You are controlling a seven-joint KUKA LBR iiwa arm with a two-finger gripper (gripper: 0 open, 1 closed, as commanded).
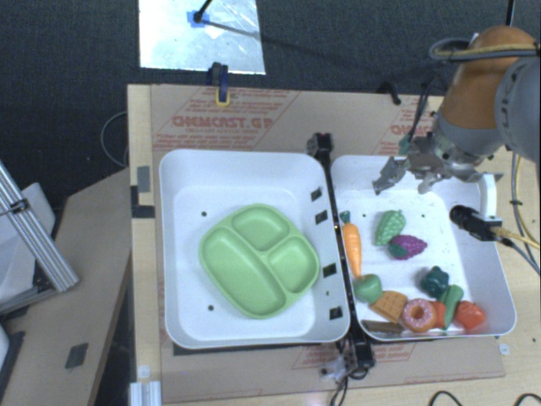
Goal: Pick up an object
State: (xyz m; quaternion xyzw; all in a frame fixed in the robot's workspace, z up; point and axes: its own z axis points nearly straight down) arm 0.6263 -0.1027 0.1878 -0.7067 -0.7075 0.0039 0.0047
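My gripper [407, 180] hangs over the far part of the right bin [482, 252], its two grey fingers spread apart with nothing between them. Below it in the bin lie toy foods: a green bumpy piece [389, 226], a purple grape bunch [407, 245], an orange carrot [352, 248], a green round piece [367, 288], a waffle [388, 304], a pink donut [418, 314], a dark green piece [435, 281] and a red-orange piece [469, 315]. The green bumpy piece lies closest to the gripper, a little nearer the camera.
The left bin [182, 227] holds a light green divided plate [258, 260]. A black divider with clips [330, 227] runs between the bins. The arm's orange band [482, 66] rises at the upper right. Bare bin floor lies under the gripper.
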